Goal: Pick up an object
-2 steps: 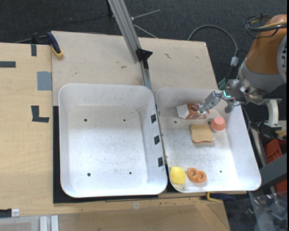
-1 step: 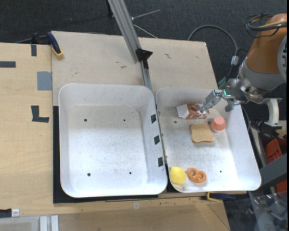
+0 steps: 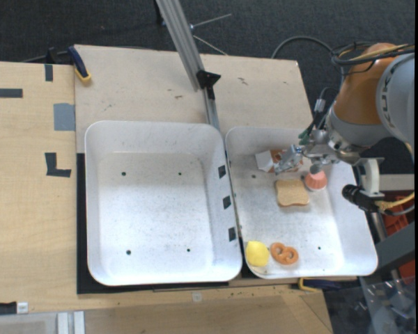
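The gripper (image 3: 292, 160) hung low in the right bin (image 3: 348, 245) — its state unclear — partly hiding a small object (image 3: 266, 160) beside the bread slice (image 3: 292, 193).

Robotics lab, not a home or kitchen. Industrial grey arm (image 3: 397, 96) with orange band on the right, cables looped behind it. Gripper (image 3: 297, 157) hangs over the right of two shallow white bins (image 3: 97, 186), which sit side by side on a bare plywood bench (image 3: 28, 186). Left of the gripper, far across the bench, grey and black tape patches (image 3: 64, 117). Up-left of the gripper, an aluminium extrusion pole (image 3: 181, 33) slants in, and a yellow-handled clamp (image 3: 79, 65) grips the board edge. Dark carpet floor (image 3: 90, 5) beyond. Toy food below the gripper: lemon (image 3: 257, 254), pretzel (image 3: 284, 253), bread slice (image 3: 292, 193).
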Available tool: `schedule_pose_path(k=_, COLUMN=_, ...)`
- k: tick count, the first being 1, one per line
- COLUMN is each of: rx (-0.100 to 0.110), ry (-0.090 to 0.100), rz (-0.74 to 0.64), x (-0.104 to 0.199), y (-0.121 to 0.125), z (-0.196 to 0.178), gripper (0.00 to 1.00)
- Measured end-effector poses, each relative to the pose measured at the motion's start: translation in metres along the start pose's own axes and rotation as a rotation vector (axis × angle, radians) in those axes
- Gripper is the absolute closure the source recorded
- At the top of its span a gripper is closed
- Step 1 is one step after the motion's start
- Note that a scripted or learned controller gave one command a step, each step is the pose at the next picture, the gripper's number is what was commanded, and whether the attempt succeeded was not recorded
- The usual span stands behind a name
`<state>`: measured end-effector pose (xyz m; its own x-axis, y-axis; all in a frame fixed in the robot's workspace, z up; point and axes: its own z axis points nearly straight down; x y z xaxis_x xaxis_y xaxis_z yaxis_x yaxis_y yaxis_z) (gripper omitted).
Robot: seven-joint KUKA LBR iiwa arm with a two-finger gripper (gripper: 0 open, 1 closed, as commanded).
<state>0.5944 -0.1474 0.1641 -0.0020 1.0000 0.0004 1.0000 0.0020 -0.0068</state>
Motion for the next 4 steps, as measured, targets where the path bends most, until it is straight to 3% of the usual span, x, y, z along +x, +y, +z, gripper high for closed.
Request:
schedule_pose_path(k=1, rx=0.0, ry=-0.001, rz=0.001, x=-0.008, y=0.003, z=0.05, gripper=0.0)
schedule_pose_path(k=2, rx=-0.01, ry=-0.006, rz=0.001, x=-0.009, y=0.005, z=0.073, gripper=0.0)
schedule_pose_path(k=3, rx=-0.013, ry=-0.004, rz=-0.001, x=-0.008, y=0.006, z=0.061, gripper=1.0)
schedule_pose_path(k=4, rx=-0.012, ry=-0.002, rz=0.0, x=-0.01, y=0.007, z=-0.002, gripper=1.0)
